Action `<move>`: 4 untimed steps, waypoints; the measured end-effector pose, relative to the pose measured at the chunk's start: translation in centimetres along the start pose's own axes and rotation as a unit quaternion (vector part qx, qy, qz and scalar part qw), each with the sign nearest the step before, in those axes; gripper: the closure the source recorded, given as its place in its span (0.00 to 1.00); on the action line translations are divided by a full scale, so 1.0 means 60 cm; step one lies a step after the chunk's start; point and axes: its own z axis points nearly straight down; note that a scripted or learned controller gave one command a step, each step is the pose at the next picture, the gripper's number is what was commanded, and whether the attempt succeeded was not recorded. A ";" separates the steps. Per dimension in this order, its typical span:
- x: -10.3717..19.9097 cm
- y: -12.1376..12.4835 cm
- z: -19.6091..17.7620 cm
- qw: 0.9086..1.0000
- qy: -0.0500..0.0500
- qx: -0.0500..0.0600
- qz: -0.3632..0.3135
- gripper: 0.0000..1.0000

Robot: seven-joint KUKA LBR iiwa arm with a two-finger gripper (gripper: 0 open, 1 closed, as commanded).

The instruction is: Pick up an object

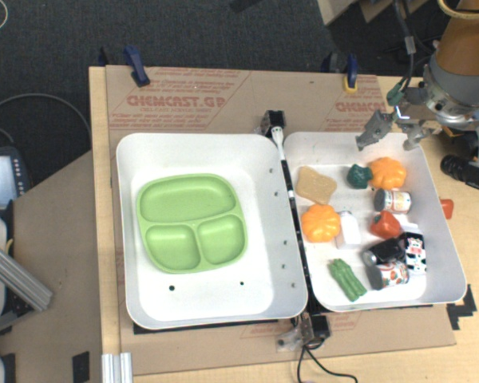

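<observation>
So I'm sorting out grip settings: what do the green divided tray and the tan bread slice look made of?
The green divided tray looks like molded plastic: smooth, evenly colored, with soft highlights along its rounded compartment rims. The tan bread slice looks like a matte toy, perhaps foam or soft plastic; its surface is dull and slightly mottled, but the material is uncertain from here.

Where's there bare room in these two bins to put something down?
The left bin has bare floor around the green tray, widest along its near edge. In the right bin, the far left corner beyond the bread slice is free. Its right half is crowded, from the orange pepper down to the cans.
</observation>
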 end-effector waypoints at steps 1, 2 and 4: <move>-0.033 -0.038 0.238 1.000 -0.001 -0.013 -0.003 0.00; -0.163 0.082 0.179 1.000 -0.004 -0.007 0.000 0.00; -0.139 0.025 0.245 1.000 -0.003 -0.001 0.000 1.00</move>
